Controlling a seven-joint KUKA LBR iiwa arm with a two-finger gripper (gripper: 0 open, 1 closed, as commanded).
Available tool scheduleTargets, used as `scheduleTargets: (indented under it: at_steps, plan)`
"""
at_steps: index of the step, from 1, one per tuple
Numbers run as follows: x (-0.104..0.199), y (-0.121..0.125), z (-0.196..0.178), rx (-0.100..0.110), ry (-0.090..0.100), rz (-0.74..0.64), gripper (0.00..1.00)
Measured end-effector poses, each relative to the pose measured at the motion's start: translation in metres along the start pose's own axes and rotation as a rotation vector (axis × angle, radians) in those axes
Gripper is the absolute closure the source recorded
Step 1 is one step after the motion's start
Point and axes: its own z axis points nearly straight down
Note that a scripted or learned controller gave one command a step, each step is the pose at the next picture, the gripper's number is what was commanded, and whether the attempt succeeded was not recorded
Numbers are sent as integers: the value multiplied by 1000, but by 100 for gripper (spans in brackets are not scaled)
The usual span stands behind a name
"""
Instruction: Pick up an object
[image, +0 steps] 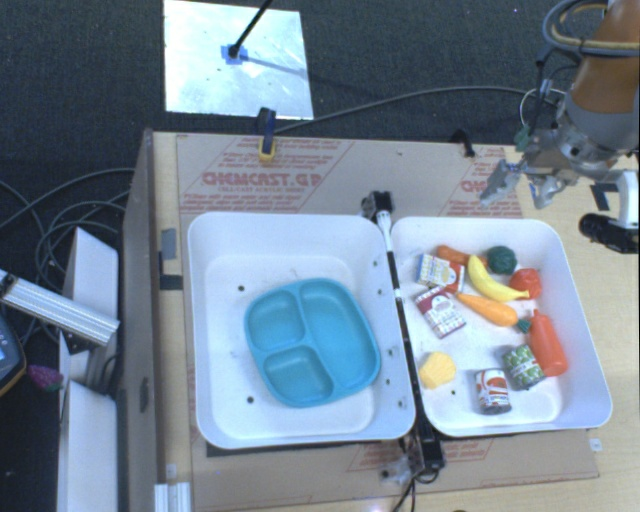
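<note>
Objects to pick: small toy groceries lie in the right white bin (575, 330), none of them in my grasp.
Yellow plastic banana (490, 281): far half of that bin, curving beside a dark green round vegetable (502, 259) at its far end.
Orange plastic carrot (488, 309): just near of the banana, lying slantwise.
Red-orange bottle-shaped toy (546, 343): right side of the bin, with a small red piece (527, 283) further off beside the banana.
Two small printed cartons: one white and red (437, 270) at the far left of the bin, one dark red (440, 311) just near of it.
Yellow ridged lump (437, 370): near left part of the bin.
Two little cans: a red-labelled one (492, 390) and a green-labelled one (522, 366), side by side in the near part.
My gripper (524, 188): hanging over the cardboard beyond the far right corner of the right bin, apart from every toy.
My jaws: I see the two fingers spread apart, with nothing between them.
Left white bin (215, 250): holds a light blue three-compartment plastic tray (312, 341).
Cardboard sheet (300, 175): brown, printed red, under both bins.
</note>
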Motion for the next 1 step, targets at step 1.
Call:
scheduleTargets:
  at_steps: [1]
  plan:
    - [-3, 1, 137, 4, 1, 2, 0]
